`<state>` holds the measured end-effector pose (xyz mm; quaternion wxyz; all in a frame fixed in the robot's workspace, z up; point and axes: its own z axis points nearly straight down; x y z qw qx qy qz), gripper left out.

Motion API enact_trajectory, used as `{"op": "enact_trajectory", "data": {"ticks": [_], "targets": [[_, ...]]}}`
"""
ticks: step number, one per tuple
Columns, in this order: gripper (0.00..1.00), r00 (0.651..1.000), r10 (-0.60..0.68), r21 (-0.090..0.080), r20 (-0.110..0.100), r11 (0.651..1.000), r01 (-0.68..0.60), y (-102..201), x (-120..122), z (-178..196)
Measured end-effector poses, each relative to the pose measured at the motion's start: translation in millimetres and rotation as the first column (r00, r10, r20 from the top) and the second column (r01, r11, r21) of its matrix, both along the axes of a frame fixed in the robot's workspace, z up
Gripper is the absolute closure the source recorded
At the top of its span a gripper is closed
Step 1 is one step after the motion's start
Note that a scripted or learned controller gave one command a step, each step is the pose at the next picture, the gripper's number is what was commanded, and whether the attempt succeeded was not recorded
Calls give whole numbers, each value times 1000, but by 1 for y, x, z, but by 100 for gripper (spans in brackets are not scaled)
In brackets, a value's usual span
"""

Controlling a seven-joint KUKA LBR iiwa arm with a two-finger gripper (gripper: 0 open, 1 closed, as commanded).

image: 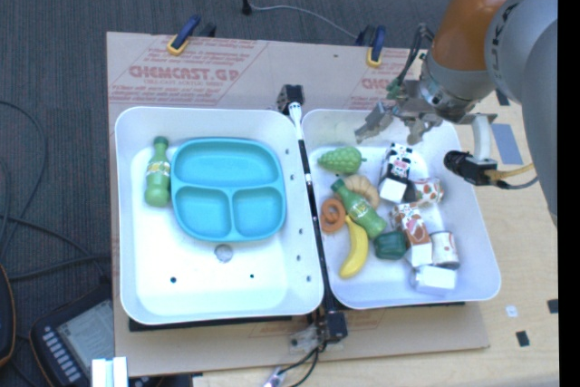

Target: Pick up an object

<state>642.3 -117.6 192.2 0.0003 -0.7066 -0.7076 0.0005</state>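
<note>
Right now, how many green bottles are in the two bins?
2. One light green plastic bottle stands beside the blue divided tray in the left bin; one darker green bottle lies among the right bin's toys. Others may be hidden.

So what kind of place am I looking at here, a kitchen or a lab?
Likely a robotics lab bench: a KUKA arm over two white bins, toy food like a banana, and a clamped board.

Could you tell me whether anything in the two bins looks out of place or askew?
Mildly. The right white bin holds its toys in a jumbled heap, the yellow plastic banana lying among them. One green plastic bottle lies alone beside the blue divided tray in the left white bin.
</note>
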Motion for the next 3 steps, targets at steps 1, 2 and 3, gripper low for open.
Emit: {"op": "enact_trajectory", "data": {"ticks": [1, 2, 3], "targets": [[0, 1000, 0, -8, 23, 1000, 0, 10, -17, -75], [0, 1000, -1, -9, 26, 1000, 1, 11, -36, -80], [0, 1000, -1, -11, 29, 1000, 1, 10, -43, -80]]}}
